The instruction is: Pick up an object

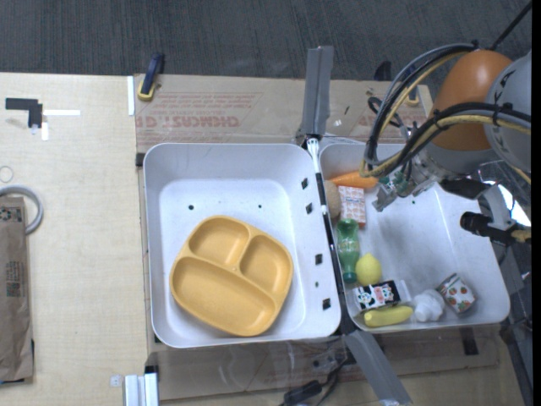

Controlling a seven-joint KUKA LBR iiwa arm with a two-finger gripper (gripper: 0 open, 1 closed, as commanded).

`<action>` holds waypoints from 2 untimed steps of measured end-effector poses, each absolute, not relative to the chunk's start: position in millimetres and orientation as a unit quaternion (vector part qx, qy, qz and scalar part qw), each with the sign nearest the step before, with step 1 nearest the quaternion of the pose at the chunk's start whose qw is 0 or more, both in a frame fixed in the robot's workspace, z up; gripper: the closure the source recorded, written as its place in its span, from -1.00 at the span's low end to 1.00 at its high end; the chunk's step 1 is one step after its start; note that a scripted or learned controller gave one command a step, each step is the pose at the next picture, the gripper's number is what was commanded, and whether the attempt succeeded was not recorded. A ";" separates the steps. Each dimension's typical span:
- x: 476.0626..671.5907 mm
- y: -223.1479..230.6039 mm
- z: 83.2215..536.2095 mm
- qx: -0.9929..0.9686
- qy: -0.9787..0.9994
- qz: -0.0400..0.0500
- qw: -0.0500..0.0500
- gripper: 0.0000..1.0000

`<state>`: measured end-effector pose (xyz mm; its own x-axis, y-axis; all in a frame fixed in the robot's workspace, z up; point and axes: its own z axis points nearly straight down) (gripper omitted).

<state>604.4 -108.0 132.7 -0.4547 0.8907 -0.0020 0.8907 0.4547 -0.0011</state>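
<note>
Objects crowd the left side of the right bin (473,252): a carrot (351,178) at the far end, then a packet (352,204), green bottle (347,242), lemon (368,269), carton (376,295) and banana (387,315). The claw (390,190) hovers beside the carrot; its grip cannot be made out. A yellow plate (232,274) lies in the left bin (169,227).

You see carrot (353,178) partly hidden behind cables; brown bag (14,294) cut off at left edge.

faint red upside-down print, seemingly "chemcat", on the cardboard sheet (221,112) behind the bins
</note>
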 end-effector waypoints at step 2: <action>651.2 -192.3 201.8 0.194 0.981 -0.001 0.004 -1.00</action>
